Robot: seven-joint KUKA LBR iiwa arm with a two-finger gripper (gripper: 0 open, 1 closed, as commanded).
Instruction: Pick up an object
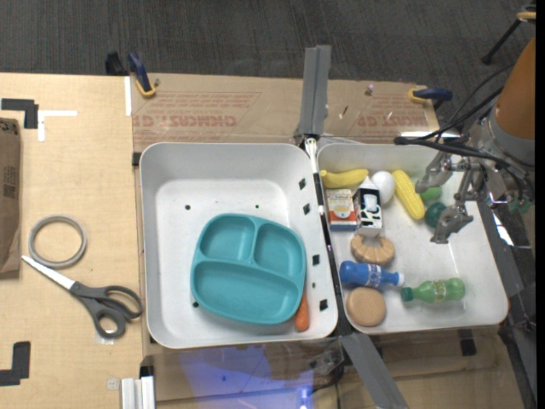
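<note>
My gripper (433, 206) hangs over the right edge of the right bin (477, 313), open, its two metal fingers spread apart. A small teal and green object (435, 204) lies right beneath and between them; I cannot tell whether they touch it. Just left of it lie a yellow corn cob (409, 193), a white egg (383, 186) and a banana (344, 178). Further down the bin are two small cartons (355, 209), a tan biscuit (373, 249), a blue bottle (370, 274), a green bottle (435, 291) and a round tan bun (367, 307).
The left bin (162, 186) holds a teal divided plate (249, 267) with an orange carrot (302, 315) at its lower right. On the bench to the left lie scissors (89, 295) and a tape roll (57, 240). Cables and the arm crowd the right side.
</note>
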